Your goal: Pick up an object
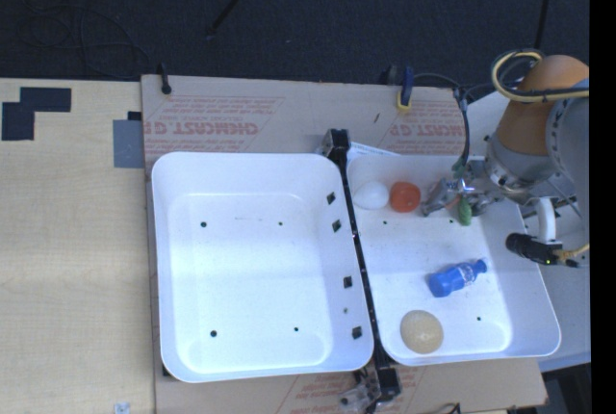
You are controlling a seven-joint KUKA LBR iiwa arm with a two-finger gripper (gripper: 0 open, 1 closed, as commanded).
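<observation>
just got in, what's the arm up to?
The gripper sits low over the far part of the right bin, just right of the orange ball and white ball. Nothing visibly held. A blue bottle and beige ball lie nearer the camera.

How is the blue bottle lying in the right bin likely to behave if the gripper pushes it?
The blue bottle lies on its side, so it will probably roll. It looks like small, light plastic, so it may skid on the smooth right bin.
</observation>
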